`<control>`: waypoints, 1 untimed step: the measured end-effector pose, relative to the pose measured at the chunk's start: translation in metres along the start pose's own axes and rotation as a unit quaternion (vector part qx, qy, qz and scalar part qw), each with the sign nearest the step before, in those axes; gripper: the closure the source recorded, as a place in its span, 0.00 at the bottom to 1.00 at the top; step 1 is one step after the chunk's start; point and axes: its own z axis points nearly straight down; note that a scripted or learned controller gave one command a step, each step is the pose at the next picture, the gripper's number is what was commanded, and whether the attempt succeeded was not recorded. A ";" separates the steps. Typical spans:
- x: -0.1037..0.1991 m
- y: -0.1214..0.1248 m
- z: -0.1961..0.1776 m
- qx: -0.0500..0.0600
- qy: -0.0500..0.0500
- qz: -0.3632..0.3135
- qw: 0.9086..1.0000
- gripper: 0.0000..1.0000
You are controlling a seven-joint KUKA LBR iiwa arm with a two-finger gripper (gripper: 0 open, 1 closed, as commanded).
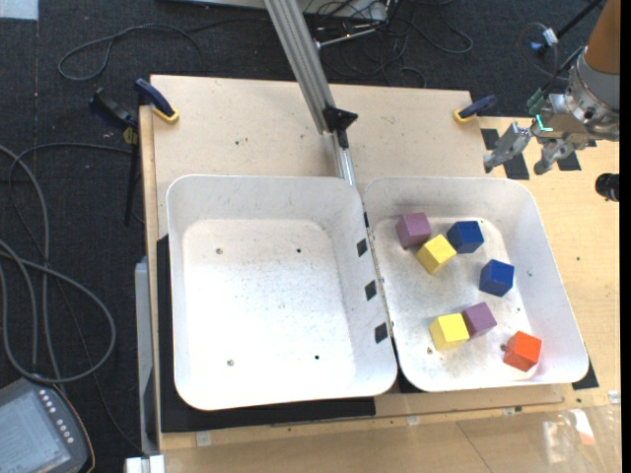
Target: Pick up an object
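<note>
Camera view: orange cube (523, 350), right bin (552, 254) corner.

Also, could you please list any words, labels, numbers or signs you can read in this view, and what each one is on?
None can be read.
The blocks, such as the orange block, show plain faces.
The black marks on the right bin near its inner edge carry no legible text.
The device at bottom left has buttons too small to read.
</note>
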 end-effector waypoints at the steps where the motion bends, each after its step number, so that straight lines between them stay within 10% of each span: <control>1: 0.000 0.001 -0.002 -0.002 -0.001 -0.001 1.000 0.00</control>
